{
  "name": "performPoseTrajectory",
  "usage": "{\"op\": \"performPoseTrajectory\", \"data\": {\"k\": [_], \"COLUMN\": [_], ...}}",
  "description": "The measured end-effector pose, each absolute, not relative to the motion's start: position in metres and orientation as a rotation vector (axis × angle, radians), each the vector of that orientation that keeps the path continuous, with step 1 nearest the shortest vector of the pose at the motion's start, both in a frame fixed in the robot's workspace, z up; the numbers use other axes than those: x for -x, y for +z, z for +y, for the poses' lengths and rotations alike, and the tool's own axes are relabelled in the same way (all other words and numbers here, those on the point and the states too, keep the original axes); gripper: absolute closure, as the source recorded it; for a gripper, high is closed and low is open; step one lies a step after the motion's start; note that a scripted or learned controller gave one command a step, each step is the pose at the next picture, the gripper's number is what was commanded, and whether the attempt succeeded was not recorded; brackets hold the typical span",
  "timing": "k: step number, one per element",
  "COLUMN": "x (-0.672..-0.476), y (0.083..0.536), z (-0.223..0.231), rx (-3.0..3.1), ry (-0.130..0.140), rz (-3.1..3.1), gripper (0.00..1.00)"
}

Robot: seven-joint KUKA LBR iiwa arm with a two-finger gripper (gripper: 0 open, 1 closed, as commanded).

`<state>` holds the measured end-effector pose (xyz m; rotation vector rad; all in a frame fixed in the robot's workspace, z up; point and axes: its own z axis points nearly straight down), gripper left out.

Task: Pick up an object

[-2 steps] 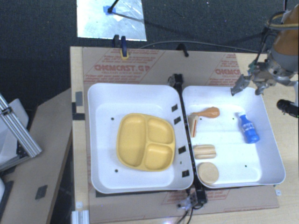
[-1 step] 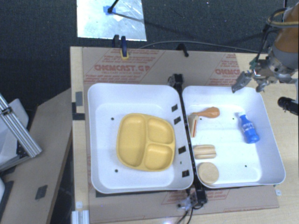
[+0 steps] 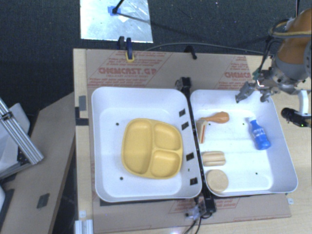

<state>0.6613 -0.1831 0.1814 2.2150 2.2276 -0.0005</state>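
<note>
two white bins are sitting side by side on the bench; using the right bin [image 3: 280, 130] as landmark. the arm [image 3: 292, 43] is reaching in from the right and the gripper [image 3: 252, 92] is hanging over the right bin's far rim, near its upper right corner. its two fingers [image 3: 242, 94] are standing spread apart, with nothing showing between them. inside the right bin a blue bottle [image 3: 259, 134] is lying near the right wall, below the gripper and apart from it. an orange drumstick-shaped toy [image 3: 215, 118] is lying at the bin's upper left. a tan bun-shaped block [image 3: 212, 158] and a round tan disc [image 3: 217, 180] are sitting by its left wall, lower down. to the left of the right bin, the left bin [image 3: 105, 106] is holding a yellow divided plate [image 3: 151, 148].
</note>
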Motion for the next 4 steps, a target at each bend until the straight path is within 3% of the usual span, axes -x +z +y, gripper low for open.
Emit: {"op": "performPoseTrajectory", "data": {"k": [1, 2, 3, 4], "x": [-0.662, -0.663, -0.664, -0.666], "y": [0.119, 0.084, 0.097, 0.163], "z": [-0.182, -0.181, -0.181, -0.183], "rx": [-2.215, -2.212, -2.207, -2.211], "ry": [-0.002, 0.001, 0.005, 0.007], "rz": [2.229, 2.228, 2.227, 2.221], "gripper": [0.00, 0.00, 1.00, 1.00]}}
